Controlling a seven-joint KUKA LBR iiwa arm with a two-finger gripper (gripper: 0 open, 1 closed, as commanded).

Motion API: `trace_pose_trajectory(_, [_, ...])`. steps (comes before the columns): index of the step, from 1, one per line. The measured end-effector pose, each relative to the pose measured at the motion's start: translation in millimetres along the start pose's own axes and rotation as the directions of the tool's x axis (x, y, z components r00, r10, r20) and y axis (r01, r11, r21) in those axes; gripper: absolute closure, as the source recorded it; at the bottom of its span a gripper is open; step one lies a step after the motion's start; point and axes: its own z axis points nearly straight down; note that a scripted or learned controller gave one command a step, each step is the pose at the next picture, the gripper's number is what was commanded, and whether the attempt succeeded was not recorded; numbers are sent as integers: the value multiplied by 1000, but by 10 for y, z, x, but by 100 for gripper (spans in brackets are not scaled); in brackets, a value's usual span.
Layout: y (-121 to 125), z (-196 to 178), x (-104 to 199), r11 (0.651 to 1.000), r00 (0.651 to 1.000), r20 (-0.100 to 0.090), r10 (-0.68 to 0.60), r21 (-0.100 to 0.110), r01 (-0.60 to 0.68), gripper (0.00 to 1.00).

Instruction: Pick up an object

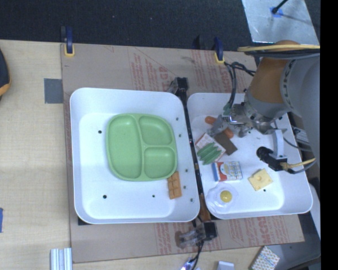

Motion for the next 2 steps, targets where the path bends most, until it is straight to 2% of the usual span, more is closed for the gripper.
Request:
trace_pose_trajectory(1, [1,-174,-25,1000,1000,2,1,-3,-1,100])
trace_pose_trajectory(2, [-415,-1541,780,1000,1000,-4,-2,-18,2,100])
